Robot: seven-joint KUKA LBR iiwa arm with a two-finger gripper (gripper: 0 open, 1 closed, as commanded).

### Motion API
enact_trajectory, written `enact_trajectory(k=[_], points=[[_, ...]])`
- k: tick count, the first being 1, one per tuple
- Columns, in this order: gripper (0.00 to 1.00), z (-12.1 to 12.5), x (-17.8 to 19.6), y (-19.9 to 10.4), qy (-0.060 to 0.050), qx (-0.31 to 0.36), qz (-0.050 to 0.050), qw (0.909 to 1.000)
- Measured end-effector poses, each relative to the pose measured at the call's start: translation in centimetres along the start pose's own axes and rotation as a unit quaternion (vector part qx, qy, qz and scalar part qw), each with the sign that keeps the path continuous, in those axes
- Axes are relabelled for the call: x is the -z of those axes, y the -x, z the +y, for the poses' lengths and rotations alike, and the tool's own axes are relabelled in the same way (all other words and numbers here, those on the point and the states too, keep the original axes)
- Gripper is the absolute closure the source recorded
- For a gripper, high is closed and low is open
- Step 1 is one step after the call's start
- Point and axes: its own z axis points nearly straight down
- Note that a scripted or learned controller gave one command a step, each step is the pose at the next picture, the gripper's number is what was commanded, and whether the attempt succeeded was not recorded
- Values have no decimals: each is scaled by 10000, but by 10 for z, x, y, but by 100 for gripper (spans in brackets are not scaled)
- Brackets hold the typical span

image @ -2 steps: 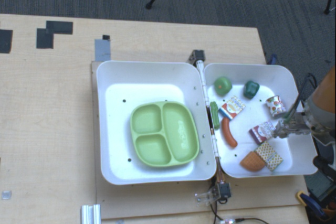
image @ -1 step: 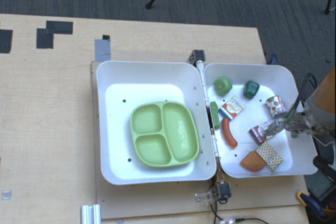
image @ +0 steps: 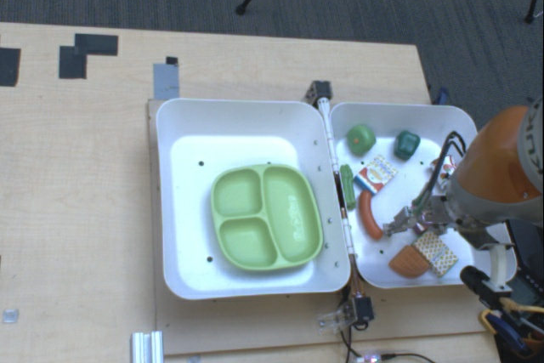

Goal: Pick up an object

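The right bin (image: 455, 119) holds several small items. A green ball-like piece (image: 361, 138) and a dark green block (image: 407, 144) lie at its far side. Below them is a red, white and blue packet (image: 375, 175). An orange-red sausage (image: 370, 215) lies beside a green stick (image: 347, 187) at the bin's left wall. A brown bread slice (image: 410, 262) and a checkered cracker (image: 435, 252) sit at the near edge. My gripper (image: 411, 223) hangs low over the bin, just right of the sausage and above the bread slice. Nothing visibly sits in it.
The left bin (image: 183, 183) holds a light green divided plate (image: 266, 217). The arm's grey body and orange band (image: 506, 170) cover the right bin's right side. Cables and a clamp (image: 353, 312) lie at the bench's front edge.
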Motion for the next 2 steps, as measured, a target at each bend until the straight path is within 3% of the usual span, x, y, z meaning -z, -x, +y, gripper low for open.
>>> enact_trajectory(k=[1, 2], points=[[100, 2, 11, 0, 28, 9, -6, 10000], [0, 2, 11, 0, 26, 9, -5, 10000]])
